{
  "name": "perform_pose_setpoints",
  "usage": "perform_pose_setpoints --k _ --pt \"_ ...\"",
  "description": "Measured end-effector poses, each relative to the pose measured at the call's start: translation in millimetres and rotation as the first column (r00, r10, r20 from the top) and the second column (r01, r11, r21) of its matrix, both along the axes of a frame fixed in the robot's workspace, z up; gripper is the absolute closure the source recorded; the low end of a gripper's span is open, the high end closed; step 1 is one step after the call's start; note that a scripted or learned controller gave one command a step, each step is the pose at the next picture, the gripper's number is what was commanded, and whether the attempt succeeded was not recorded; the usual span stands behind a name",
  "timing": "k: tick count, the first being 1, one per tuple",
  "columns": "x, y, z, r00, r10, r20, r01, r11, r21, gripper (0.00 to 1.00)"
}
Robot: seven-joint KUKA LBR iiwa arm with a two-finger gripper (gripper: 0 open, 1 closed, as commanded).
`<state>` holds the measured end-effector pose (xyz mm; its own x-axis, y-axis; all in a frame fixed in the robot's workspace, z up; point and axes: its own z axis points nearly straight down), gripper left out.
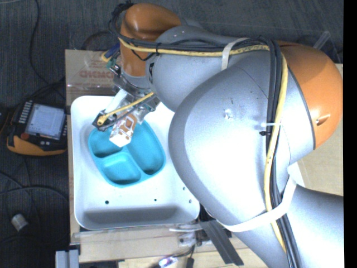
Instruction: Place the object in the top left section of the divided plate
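Observation:
A blue divided plate (146, 156) lies in the left white bin (95, 205), with raised ridges parting its sections. My gripper (124, 128) hangs low over the plate's upper part, near where the ridges meet. A small white and brown piece (121, 135) shows at the gripper's tip, just above the blue surface. I cannot tell whether it is a held object or part of the gripper. The plate's upper left section (99, 144) shows bare blue beside the gripper.
My grey arm (234, 121) with its orange band (146, 24) spreads over the right half of the view. A brown cardboard sheet (89, 71) lies behind the bin. A handheld device with a screen (43, 124) rests on the dark floor at the left.

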<state>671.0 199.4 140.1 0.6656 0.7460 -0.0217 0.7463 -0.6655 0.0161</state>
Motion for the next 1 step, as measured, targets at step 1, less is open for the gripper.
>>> perform_pose_setpoints --k 1 --pt "-0.6 -1.0 7.4 1.0 0.003 -0.003 -0.003 1.0 -0.006 1.0"
